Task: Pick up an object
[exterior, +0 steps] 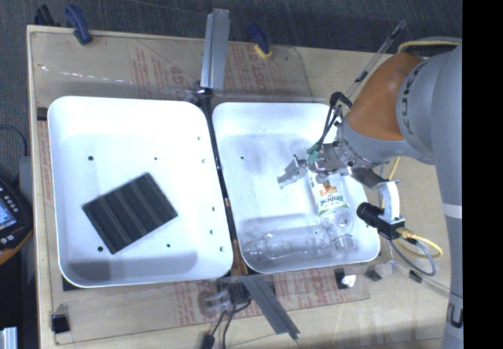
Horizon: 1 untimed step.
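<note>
My gripper (297, 170) hangs over the middle of the right bin (259, 115), at the end of the grey arm with its orange band (377, 108). Just to its right and below lies a small clear bottle with a white label (332, 200), its top end close under the wrist. A larger clear plastic bottle (287, 244) lies on its side along the bin's near wall. In the left bin (118, 115) a black ridged rectangular pad (130, 211) lies flat. I see nothing held in the gripper.
A metal divider bar (214, 49) runs between the bins at the back. Blue clamps (77, 23) grip the board's far edge. Cables and a yellow wire (413, 249) trail off the right bin's near right corner.
</note>
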### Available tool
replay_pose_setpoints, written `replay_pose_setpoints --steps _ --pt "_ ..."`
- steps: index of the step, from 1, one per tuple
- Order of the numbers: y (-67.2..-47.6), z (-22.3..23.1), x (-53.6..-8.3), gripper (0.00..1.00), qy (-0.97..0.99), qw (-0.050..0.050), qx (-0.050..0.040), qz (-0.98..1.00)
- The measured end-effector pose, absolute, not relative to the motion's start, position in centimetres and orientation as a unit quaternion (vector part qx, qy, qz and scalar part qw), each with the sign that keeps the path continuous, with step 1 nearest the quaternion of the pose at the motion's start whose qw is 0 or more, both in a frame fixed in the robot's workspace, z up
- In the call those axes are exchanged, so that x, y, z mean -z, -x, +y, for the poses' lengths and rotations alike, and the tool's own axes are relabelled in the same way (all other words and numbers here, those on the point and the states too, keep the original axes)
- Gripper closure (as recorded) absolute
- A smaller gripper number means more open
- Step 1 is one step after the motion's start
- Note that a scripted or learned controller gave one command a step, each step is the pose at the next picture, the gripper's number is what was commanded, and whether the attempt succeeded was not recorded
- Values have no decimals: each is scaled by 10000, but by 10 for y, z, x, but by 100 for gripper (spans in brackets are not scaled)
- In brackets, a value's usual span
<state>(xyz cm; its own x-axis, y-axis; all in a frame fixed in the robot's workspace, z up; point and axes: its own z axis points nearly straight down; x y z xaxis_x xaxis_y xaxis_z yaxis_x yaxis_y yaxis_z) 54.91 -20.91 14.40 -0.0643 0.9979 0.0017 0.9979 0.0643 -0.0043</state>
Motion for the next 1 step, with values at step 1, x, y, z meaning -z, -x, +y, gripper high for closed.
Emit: replay_pose_setpoints --steps 1 --pt "-549 -209 -144 0 6840 21 -10 -7295"
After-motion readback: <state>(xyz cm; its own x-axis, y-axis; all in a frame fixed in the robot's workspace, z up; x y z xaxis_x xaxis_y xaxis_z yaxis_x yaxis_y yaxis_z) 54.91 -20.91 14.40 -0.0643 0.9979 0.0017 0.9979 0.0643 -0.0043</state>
